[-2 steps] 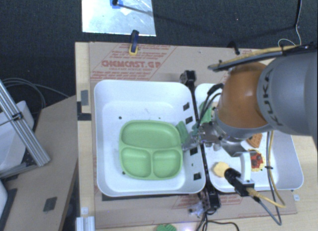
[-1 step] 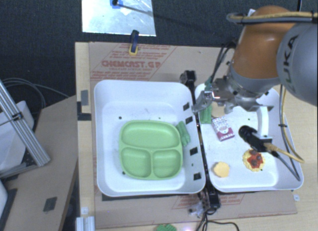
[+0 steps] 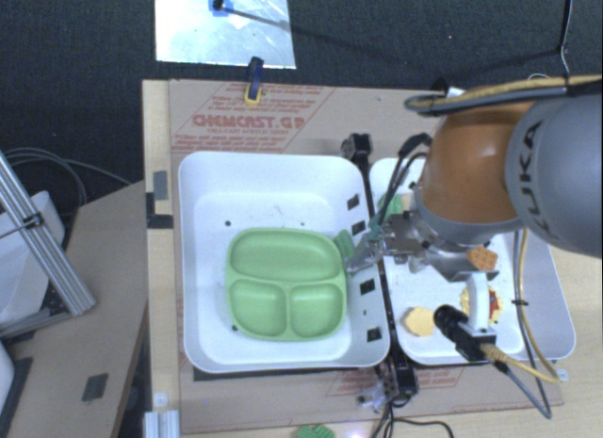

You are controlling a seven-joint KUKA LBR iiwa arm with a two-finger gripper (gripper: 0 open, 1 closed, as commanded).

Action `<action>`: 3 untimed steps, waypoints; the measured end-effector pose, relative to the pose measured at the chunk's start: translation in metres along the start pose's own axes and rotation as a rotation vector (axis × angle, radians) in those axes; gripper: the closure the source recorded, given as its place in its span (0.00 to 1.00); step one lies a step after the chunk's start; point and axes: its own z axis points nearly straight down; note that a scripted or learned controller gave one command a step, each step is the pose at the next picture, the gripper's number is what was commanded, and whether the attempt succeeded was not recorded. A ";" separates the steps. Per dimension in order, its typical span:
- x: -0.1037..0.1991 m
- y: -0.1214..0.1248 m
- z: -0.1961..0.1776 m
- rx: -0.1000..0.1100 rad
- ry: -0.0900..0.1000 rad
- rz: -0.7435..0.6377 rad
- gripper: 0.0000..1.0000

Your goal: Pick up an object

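Now hovering over the divider (image 3: 382, 285) between bins: tool (image 3: 363, 250), grip state impossible to tell. Just left of divider, green tray (image 3: 285, 283), long axis across. Right of divider, nearer the arm (image 3: 490, 177), yellow piece (image 3: 418, 321) and orange piece (image 3: 482, 258).

Smooth green plastic tray (image 3: 285, 283), glossy white plastic bin (image 3: 203, 238), matt brown cardboard (image 3: 311, 116)

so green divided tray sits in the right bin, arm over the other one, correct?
No. The camera view shows the green tray in the left bin; the arm is over the right bin.
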 end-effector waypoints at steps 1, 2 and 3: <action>-0.035 0.043 -0.046 -0.014 -0.003 0.006 0.00; -0.070 0.015 -0.045 -0.006 -0.002 0.008 0.00; -0.038 0.002 0.004 -0.003 0.000 -0.001 0.00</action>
